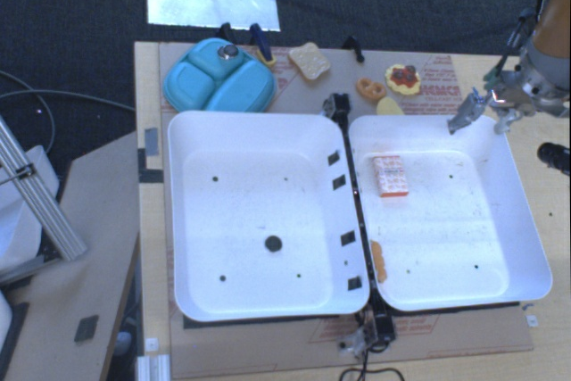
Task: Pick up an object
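The bench (152, 192) carries two shallow white bins side by side. The left bin (192, 138) holds one small dark round object (273, 243) on its floor, toward the near edge. The right bin (508, 192) holds a small pink-and-white box (390, 175) lying flat near its far-left corner, long axis running from the far edge toward the near edge. A small orange piece (378, 260) lies against the right bin's left wall, nearer the near edge.

Beyond the bins, along the bench's far edge, sit a blue sectioned tray (219, 78), a slice of toy bread (310, 61), a toy pretzel (370, 88), a small round pizza-like piece (403, 78) and a pale yellow piece (389, 107) just beside the right bin's far rim.

The arm (551, 40) reaches in over the bench's far-right corner. Its gripper (486, 110) hangs above the right bin's far-right corner, fingers spread apart with nothing between them, well apart from the box.
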`<state>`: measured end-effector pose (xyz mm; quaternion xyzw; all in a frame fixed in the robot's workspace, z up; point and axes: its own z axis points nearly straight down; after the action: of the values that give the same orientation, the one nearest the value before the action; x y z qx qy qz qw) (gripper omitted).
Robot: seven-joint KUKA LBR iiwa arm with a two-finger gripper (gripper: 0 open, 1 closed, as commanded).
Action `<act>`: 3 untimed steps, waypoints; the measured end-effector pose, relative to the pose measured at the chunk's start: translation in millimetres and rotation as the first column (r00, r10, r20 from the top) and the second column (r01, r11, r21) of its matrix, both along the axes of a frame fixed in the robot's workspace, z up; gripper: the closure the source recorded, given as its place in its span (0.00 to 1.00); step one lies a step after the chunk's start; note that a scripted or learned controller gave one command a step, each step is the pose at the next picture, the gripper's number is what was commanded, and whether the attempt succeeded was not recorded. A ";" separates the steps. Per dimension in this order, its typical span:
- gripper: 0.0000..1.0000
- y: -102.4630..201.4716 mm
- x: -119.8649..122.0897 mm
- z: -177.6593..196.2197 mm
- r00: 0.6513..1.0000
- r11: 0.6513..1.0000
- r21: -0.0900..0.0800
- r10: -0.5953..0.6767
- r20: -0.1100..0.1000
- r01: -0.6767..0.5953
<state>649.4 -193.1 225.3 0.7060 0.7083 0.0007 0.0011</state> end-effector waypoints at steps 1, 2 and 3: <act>0.00 -2.3 -131.8 -123.2 1.000 1.000 0.007 -0.008 -0.020 0.008; 1.00 -2.6 -122.2 -105.0 1.000 1.000 -0.001 -0.002 0.002 0.002; 1.00 28.7 -158.3 -136.5 1.000 1.000 -0.011 -0.005 0.020 0.005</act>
<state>491.1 -164.4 88.8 0.7078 0.7063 0.0037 0.0121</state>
